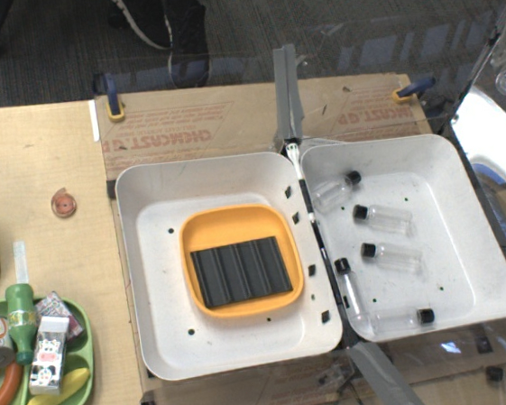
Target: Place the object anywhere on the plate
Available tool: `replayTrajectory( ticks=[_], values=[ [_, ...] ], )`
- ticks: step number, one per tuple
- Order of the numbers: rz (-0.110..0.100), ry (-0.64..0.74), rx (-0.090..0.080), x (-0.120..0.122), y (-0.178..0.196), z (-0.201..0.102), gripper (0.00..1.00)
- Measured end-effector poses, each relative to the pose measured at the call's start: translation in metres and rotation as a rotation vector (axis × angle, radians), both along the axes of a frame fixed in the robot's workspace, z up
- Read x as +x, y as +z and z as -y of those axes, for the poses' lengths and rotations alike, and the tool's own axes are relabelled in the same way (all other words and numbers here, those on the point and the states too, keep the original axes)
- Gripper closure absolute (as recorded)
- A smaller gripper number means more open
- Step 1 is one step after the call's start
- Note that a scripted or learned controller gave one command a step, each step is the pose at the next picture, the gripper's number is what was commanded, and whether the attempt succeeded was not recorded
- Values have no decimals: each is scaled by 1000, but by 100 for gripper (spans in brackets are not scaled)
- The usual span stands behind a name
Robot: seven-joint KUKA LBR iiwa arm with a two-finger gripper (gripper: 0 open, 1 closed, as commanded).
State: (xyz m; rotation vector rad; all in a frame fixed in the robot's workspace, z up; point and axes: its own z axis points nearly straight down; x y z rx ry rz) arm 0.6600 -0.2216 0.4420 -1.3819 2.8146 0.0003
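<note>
The desk [34,149] carries two white bins side by side: the left bin [150,254] and the right bin [450,220]. In the left bin sits a yellow plate [236,224], and a dark ridged slab [243,272] lies flat on it, inside the rim. The right bin holds clear vials [387,219] with black caps, perhaps five, scattered apart. Whether the pincer is released or clenched I cannot tell
</note>
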Motion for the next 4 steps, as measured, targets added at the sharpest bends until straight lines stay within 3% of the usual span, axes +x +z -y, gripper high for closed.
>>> replayTrajectory(
  ticks=[2, 3, 4],
  values=[
    [1, 691, -1, 0, -1, 0, 100],
    [0, 883, -1, 0, -1, -5, 100],
    [1, 1179, -1, 0, -2, -14, 100]
  ],
)
